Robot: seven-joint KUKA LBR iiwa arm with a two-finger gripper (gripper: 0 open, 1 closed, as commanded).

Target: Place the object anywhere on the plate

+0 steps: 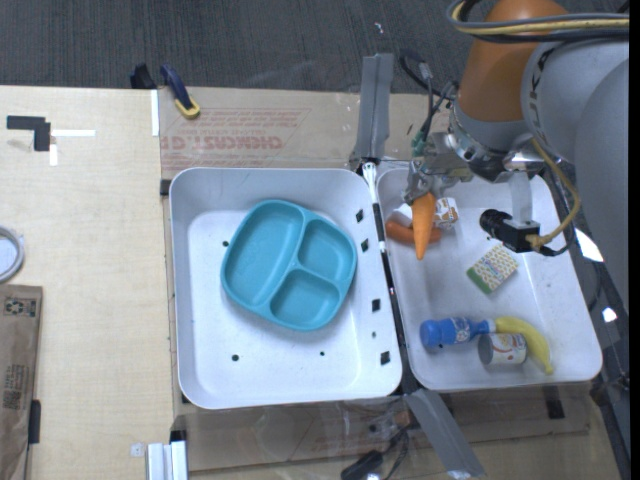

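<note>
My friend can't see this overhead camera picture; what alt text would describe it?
A grey robot arm's gripper holds an orange carrot point-down over the right white bin, which also contains a banana, a blue bottle and a can. A blue divided plate sits in the left bin.

dark grey floor along the top. pale wood bench below it. flat brown cardboard sheet with red print behind the bins. blue-and-yellow clamp at the bench's back edge. tape roll at left edge.
</note>
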